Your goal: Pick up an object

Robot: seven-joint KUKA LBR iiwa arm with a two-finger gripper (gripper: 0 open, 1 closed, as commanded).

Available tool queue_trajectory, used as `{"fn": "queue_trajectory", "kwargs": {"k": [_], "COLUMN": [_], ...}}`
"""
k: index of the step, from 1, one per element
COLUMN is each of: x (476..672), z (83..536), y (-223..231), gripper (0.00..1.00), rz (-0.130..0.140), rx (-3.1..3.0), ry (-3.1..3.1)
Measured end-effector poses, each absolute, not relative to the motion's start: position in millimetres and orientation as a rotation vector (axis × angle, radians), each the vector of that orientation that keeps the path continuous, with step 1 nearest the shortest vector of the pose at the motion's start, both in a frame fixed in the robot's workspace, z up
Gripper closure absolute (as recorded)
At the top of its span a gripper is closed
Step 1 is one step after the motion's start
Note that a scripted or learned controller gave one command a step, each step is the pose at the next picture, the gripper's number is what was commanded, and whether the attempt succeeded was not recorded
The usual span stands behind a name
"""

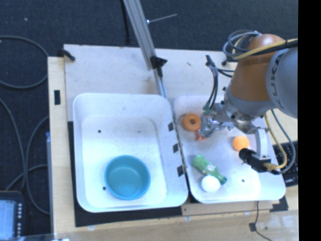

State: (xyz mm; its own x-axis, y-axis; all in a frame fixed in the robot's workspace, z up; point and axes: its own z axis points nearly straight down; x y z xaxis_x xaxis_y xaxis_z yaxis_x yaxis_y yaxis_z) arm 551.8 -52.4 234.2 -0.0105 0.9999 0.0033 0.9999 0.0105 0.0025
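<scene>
In right bin point(271, 185), toward 10 o'clock: gripper point(206, 127) beside orange ring point(191, 122) | grip state cannot tell | likely lined up for pick | ring sits on floor, unlifted.

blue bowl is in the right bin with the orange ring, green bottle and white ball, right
Not quite. The camera view shows the blue bowl in the left bin. The orange ring, green bottle and white ball do lie in the right bin.

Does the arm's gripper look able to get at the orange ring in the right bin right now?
Probably yes. The gripper sits just beside the orange ring in the right bin, with nothing lying between them or on the ring.
</scene>
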Motion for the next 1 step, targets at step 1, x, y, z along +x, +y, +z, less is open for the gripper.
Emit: {"fn": "queue_trajectory", "kwargs": {"k": [1], "x": [577.4], "z": [239.9], "y": [-6.1], "gripper": [1.00], "rz": [-0.004], "rx": [-2.209], "ry": [-2.231]}}
